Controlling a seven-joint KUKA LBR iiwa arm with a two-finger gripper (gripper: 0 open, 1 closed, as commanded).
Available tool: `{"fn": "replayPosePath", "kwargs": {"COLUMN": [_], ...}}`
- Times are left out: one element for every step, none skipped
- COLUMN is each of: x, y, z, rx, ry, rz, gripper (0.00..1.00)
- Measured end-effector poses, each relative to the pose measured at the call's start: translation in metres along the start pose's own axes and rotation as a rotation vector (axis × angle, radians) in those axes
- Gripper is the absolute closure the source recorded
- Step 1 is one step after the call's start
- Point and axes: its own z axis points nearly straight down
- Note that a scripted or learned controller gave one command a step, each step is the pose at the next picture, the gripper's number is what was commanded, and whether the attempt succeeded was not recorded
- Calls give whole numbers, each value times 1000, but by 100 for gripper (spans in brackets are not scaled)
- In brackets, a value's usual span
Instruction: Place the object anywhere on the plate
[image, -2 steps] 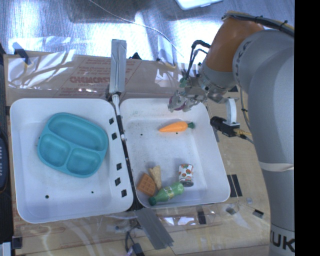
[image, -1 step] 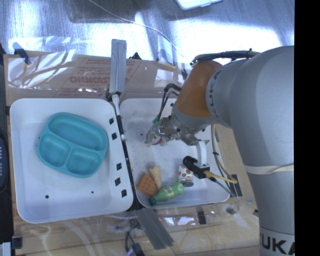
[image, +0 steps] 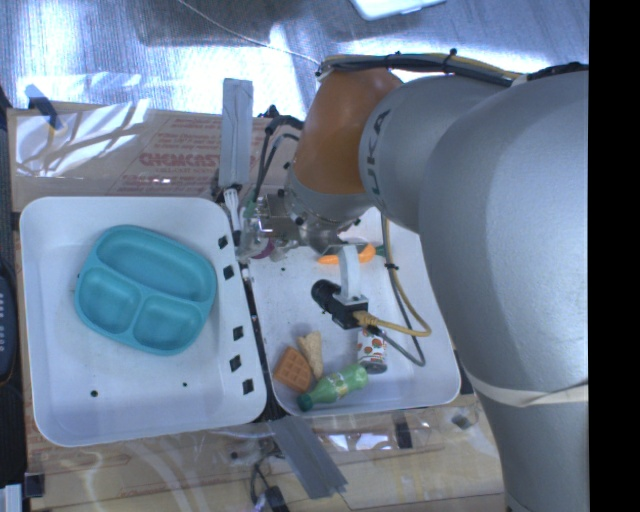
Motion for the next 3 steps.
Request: {"fn": "replayPosePath", "kwargs": {"x": [62, 79, 49], "y": [-46, -100, -117], "z": [2, 3, -134], "rx": [6, 7, -3], "ry": [-2, -3, -2], "rz": [3, 7, 9], "gripper": [100, 100, 100]}}
